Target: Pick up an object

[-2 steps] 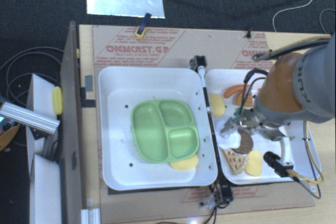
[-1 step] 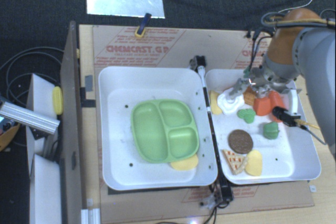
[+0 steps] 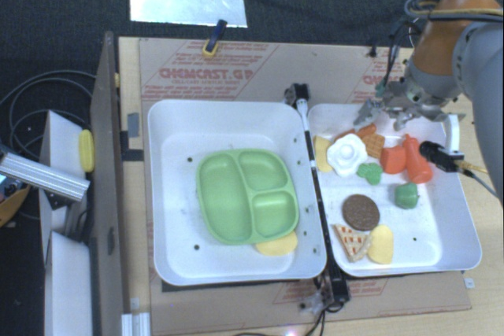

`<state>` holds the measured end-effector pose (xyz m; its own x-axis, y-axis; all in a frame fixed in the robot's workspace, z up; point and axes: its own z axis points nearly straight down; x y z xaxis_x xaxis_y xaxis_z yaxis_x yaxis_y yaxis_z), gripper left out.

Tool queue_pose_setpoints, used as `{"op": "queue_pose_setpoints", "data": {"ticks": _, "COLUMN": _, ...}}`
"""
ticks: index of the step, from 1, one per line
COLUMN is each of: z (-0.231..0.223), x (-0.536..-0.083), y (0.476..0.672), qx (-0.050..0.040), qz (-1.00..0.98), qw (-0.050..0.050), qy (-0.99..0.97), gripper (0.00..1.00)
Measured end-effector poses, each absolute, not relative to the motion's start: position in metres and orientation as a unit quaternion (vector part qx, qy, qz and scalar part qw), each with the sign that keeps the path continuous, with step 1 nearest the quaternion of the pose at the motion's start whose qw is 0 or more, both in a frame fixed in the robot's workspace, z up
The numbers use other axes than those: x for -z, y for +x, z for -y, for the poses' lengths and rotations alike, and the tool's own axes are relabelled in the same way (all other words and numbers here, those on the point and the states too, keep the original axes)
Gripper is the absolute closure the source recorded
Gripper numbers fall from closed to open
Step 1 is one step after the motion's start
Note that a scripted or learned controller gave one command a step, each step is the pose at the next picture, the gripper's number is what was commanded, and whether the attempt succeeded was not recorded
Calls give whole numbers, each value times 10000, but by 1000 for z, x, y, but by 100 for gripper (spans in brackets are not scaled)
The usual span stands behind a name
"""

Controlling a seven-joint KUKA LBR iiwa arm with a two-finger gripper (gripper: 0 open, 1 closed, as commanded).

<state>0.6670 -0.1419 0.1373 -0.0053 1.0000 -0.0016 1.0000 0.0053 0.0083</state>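
Camera view: fingers point(image 3: 383, 116) above waffle point(image 3: 372, 143).

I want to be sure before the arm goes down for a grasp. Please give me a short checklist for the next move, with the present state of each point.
1. Gripper is above the bin that holds the objects: ok, it hangs over the back edge of the right bin.
2. Nothing already held: cannot tell, the wrist hides the jaws.
3. A target lies near: ok, the waffle piece and the white flower-shaped object are just in front of it.
4. Target stands free of neighbours: not ok, the objects there crowd and touch, with the orange carrot close by.
5. Easier target available: ok, the brown cookie lies more apart.
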Motion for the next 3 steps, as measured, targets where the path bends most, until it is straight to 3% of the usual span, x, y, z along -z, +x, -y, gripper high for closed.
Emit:
{"op": "queue_pose_setpoints", "data": {"ticks": 1, "z": 155, "x": -97, "y": 670, "qx": -10, "qz": -7075, "qw": 17, "qy": 7067, "gripper": 0}}
{"op": "queue_pose_setpoints", "data": {"ticks": 2, "z": 154, "x": -112, "y": 673, "qx": -40, "qz": -7091, "qw": 73, "qy": 7051, "gripper": 100}}
{"op": "queue_pose_setpoints", "data": {"ticks": 3, "z": 154, "x": -112, "y": 673, "qx": -34, "qz": -7095, "qw": 67, "qy": 7046, "gripper": 0}}
